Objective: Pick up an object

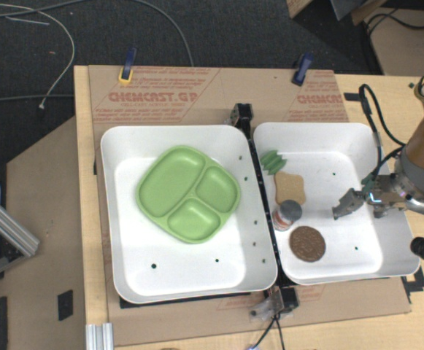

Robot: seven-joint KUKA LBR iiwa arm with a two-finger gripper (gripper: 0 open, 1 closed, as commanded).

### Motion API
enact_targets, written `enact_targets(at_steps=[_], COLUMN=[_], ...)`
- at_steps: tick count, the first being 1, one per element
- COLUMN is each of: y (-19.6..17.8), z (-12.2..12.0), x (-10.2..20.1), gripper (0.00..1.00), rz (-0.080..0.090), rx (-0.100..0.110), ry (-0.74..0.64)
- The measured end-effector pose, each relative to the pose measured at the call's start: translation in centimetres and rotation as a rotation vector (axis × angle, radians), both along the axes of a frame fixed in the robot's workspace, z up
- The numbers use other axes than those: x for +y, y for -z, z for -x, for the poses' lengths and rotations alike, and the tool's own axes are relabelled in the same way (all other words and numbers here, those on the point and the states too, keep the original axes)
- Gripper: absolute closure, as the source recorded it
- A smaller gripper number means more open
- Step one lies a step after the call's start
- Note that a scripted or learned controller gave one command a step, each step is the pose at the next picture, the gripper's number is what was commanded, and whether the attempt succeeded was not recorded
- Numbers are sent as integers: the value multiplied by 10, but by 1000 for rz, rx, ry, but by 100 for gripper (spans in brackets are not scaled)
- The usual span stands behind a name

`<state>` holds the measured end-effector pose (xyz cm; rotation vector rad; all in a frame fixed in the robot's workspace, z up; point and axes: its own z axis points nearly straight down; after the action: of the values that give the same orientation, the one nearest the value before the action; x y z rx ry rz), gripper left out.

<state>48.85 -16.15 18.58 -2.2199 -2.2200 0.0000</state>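
Brown disc (308, 243) lay near in the right bin (357, 261), left of the gripper (345, 207), which held nothing; its opening was unclear. Descending there likely would have closed on bare floor.

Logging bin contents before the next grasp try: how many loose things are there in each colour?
Green: 2, the divided plate and a small green piece
Tan: 1, block
Brown: 1, disc
Grey: 1, small round item
Total: 5
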Motion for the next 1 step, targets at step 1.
enact_targets(at_steps=[1], y=[56], z=[-7], x=[-3], gripper=[0], rz=[0], rx=[0], ry=[0])
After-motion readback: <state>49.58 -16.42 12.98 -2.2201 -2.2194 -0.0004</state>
